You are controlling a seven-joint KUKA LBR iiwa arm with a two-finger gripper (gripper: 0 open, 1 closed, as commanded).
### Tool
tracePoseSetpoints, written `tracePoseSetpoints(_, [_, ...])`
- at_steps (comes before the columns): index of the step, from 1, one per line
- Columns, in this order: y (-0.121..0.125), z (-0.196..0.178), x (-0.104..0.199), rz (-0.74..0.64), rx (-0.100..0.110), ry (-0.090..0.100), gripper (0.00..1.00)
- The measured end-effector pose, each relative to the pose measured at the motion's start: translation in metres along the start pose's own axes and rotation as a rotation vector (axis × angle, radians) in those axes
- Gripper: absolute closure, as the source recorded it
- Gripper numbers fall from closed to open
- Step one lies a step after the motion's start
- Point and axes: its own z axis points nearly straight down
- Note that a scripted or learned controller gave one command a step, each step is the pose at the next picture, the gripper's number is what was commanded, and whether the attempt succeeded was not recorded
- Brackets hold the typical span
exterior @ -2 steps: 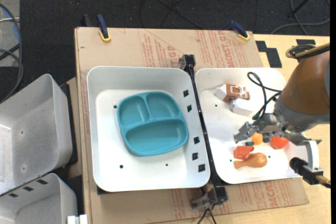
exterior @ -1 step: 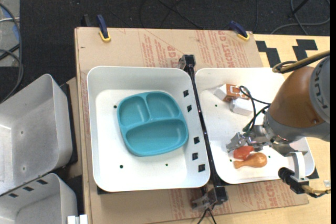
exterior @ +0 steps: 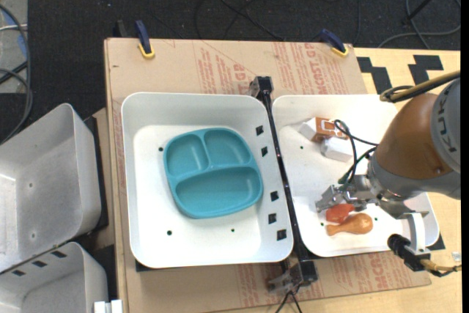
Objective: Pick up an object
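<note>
In the right bin [exterior: 308, 113] lie a red rounded object [exterior: 338, 214] and, touching it on its near side, a tan drumstick-shaped object [exterior: 353, 226]. My gripper [exterior: 333, 199] is down in this bin, right above the far edge of the red object and very close to it. The grey arm with its orange band [exterior: 418, 139] reaches in from the right and hides part of the bin floor. Farther back in the same bin sit a small brown and white object [exterior: 324, 128] and a grey-white block [exterior: 336, 151].
A teal divided plate [exterior: 212, 172] lies in the middle of the left bin [exterior: 146, 157]. A black divider with clips [exterior: 277, 172] runs between the two bins. Black cables trail from the wrist over the right bin. White tubs [exterior: 44, 172] stand left of the bench.
</note>
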Motion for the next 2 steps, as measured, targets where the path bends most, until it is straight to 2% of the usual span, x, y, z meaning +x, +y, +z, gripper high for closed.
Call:
tracePoseSetpoints(1, [0.001, -0.01, 0.0, 0.003, -0.002, 0.0, 1.0])
tracePoseSetpoints(2, [0.003, -0.073, -0.003, -0.006, -0.008, -0.003, 1.0])
